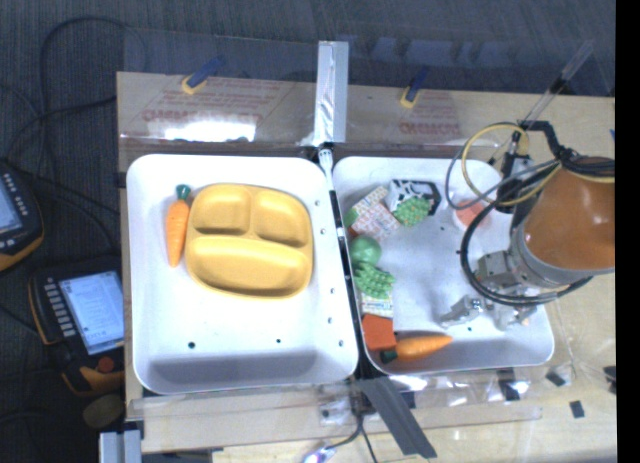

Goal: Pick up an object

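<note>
Two white bins sit side by side on a bench, viewed from above. The left bin (150, 341) holds a yellow tray (248, 239) with a carrot (177, 228) just beside it. The right bin (535, 346) holds a clutter along its left wall: a card (374, 213), green grapes (372, 276), a patterned packet (412, 194) and a second carrot (424, 346) lying near the front wall. The arm (565, 226) reaches in from the right, and its gripper (487, 312) hangs low over bare bin floor, holding nothing; whether the claw is open or closed cannot be made out. The second carrot is the nearest target, just to the front-left. A good grasp likely means shifting over the carrot's middle and closing across its narrow width, clear of the wall.
</note>
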You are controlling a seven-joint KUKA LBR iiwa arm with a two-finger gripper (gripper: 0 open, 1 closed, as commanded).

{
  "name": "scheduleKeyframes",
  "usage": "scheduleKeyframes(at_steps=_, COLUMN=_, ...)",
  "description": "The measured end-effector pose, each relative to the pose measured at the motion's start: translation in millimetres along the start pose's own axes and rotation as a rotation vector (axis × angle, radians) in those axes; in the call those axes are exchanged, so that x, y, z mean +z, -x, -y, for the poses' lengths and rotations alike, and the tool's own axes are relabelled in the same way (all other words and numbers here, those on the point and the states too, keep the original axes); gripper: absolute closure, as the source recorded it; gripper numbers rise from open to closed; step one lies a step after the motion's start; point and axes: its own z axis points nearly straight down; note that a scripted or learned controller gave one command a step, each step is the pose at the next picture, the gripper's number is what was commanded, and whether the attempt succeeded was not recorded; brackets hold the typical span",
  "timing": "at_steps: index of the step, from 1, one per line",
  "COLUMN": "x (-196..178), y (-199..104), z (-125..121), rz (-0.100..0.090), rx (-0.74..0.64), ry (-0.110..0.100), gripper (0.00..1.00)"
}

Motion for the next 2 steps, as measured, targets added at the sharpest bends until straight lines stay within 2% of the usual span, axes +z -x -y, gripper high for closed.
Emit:
scheduleKeyframes(at_steps=1, x=5, y=61, z=68, rz=-0.015, rx=0.063, ry=0.011, gripper=0.00)
scheduleKeyframes(at_steps=2, x=6, y=26, z=90, rz=-0.006, rx=-0.280, ry=0.020, gripper=0.00)
